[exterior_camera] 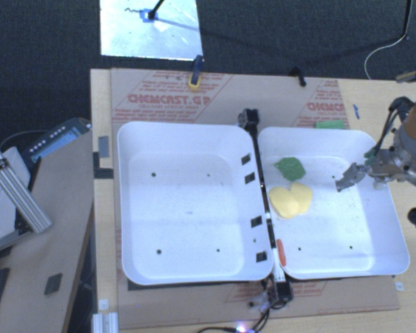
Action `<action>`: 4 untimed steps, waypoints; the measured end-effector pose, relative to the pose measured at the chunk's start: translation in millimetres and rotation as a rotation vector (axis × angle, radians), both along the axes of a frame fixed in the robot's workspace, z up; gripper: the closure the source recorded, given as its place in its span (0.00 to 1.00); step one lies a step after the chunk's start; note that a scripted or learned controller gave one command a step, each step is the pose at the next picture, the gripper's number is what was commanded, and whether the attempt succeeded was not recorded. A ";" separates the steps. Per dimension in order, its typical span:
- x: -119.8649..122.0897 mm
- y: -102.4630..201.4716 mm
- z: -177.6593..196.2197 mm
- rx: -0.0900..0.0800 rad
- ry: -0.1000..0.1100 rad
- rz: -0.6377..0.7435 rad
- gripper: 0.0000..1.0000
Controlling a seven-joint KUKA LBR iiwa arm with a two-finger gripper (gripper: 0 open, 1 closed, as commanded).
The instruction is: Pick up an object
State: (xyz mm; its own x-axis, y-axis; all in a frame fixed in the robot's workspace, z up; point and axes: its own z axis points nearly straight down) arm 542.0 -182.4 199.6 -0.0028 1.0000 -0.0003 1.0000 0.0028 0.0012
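Gripper (347,180) over right bin (385,255), near its right wall, tip pointing left toward the yellow object; finger spacing not readable from this angle, so state unknown, nothing visibly held. Yellow soft object (291,200), two lobes pressed together, left of the gripper, well apart from it, close to the bin's left wall. Green crumpled piece (290,166) just behind the yellow object, touching or nearly so. Orange-red sliver (281,252) nearer the front, right at the divider (260,186) between bins.

Step in hand, by judgement: approach, no grasp yet. Next move likely a traverse left across bare bin floor, then a descent onto the yellow object. Open floor between gripper and yellow object. Tighter beyond: bin wall and divider clips just left of the yellow object, green piece crowding its far side.
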 end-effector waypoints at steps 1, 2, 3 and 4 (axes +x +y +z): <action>24.5 90.3 -119.7 0.005 0.001 0.008 0.00; 29.2 85.7 -98.3 0.003 -0.016 0.004 1.00; 7.0 112.8 0.0 0.001 -0.008 0.004 1.00; 57.7 200.2 82.9 0.003 -0.012 0.011 1.00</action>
